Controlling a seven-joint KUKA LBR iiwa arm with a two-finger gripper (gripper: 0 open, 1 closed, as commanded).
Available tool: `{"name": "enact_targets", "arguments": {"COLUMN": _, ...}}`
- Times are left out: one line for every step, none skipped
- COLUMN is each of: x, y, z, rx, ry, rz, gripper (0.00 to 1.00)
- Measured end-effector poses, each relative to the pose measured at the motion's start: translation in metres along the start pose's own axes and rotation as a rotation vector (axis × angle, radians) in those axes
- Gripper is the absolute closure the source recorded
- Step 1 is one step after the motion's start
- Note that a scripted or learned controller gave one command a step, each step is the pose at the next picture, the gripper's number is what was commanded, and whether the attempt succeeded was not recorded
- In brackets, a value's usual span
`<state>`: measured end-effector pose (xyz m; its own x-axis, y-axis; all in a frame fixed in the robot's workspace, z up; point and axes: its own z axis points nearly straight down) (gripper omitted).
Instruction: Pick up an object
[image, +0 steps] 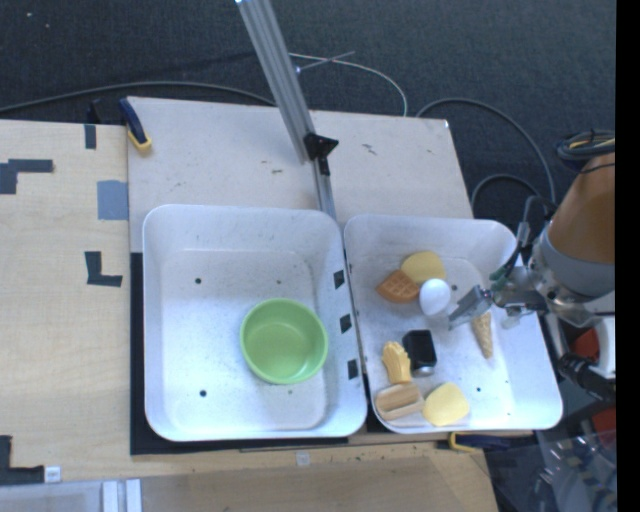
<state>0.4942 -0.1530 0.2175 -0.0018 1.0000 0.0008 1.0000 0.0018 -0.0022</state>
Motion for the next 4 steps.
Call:
{"name": "enact_targets", "arguments": {"x": 0.000, "y": 0.000, "z": 0.000, "rx": 0.000, "ry": 0.000, "rz": 0.000, "gripper": 0.00}}
{"name": "enact_targets", "arguments": {"x": -0.002, "y": -0.003, "z": 0.064, "rx": 0.006, "ry": 0.001, "rz": 0.002, "gripper": 0.00}}
{"name": "enact_targets", "arguments": {"x": 0.002, "y": 0.007, "z": 0.102, "rx": -0.007, "ry": 0.000, "rz": 0.002, "gripper": 0.00}}
{"name": "enact_targets", "arguments": {"x": 0.003, "y": 0.011, "z": 0.107, "rx": -0.015, "ry": 0.002, "rz": -0.001, "gripper": 0.00}}
